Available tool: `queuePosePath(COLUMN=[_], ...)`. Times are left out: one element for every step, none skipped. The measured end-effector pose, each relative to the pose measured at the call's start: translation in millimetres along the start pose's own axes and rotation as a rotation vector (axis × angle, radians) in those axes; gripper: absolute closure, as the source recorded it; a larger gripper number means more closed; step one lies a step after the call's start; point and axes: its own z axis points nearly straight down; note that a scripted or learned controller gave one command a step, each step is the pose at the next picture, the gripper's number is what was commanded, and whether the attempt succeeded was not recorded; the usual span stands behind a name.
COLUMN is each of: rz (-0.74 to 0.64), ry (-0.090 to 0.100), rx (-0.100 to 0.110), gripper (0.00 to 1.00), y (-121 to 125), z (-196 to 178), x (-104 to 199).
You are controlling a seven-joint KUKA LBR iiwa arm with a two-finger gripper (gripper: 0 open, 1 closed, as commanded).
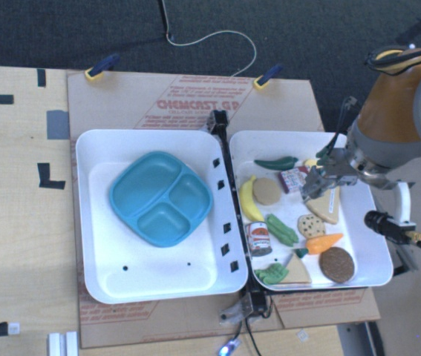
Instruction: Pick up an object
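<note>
Right bin (377, 277) is packed with toy food; the banana (250, 200) lies near its left wall, long axis running toward the bench's front and back edges; the gripper (315, 180) hangs low over the middle, can't tell its state; arm (392, 113) reaches in from the right edge; blue plate (161, 197) sits in the left bin (99, 273).

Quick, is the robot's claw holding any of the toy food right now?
Gripper: low over the right bin, above the toy food; whether it is open, shut or gripping anything cannot be told.
</note>
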Motion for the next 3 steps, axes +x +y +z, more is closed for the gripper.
queuePosePath(rz=[0.001,0.002,0.011], ry=[-0.002,-0.001,-0.004], rx=[-0.001,0.001,-0.008], gripper=[1.00,1.00,1.00], y=[50,16,-60], z=[40,38,-60], x=[50,109,82])
